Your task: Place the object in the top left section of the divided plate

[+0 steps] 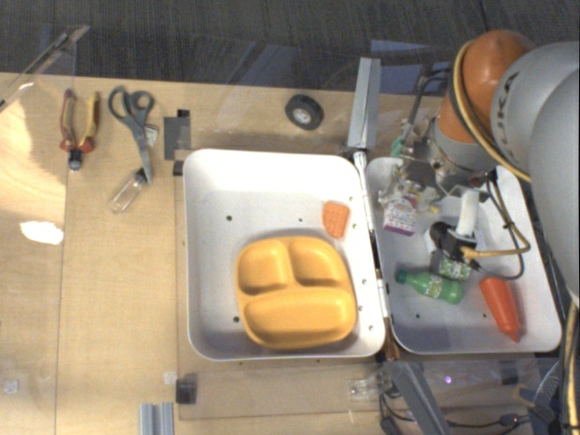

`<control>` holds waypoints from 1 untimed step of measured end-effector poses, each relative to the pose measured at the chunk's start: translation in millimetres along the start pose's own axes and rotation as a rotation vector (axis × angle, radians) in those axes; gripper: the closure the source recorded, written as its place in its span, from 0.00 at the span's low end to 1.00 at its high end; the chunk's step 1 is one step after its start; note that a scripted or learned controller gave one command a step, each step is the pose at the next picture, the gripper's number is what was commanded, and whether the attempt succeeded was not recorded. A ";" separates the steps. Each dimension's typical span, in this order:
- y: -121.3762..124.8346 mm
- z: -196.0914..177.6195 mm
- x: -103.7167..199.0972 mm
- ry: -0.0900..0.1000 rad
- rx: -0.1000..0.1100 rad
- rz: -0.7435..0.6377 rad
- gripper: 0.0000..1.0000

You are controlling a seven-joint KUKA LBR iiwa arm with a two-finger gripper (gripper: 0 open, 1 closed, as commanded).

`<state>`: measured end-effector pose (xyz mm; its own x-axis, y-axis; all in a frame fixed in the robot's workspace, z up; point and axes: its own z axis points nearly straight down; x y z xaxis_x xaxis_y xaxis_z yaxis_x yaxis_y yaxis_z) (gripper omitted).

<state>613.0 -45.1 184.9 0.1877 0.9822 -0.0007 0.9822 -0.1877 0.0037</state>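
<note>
Two white bins (208, 243) on a wooden bench (91, 288), scissors (136, 125) nearby.

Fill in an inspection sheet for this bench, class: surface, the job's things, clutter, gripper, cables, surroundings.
Surface: wooden bench bearing the left bin and the right bin.
Job's things: yellow divided plate in the left bin, sections bare; small orange object lying beside it, apart from the plate.
Clutter: green bottle, orange carrot and a white packet in the right bin.
Gripper: gripper over the right bin's far end; finger state unclear.
Cables: yellow and black cables trailing off the wrist.
Surroundings: scissors, pliers and tape roll on the bench.
</note>
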 end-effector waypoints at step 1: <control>-74.8 -31.1 43.4 0.003 -0.002 -0.273 1.00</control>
<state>547.6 11.6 215.7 -0.0836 0.9965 0.0010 0.9965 0.0836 0.0053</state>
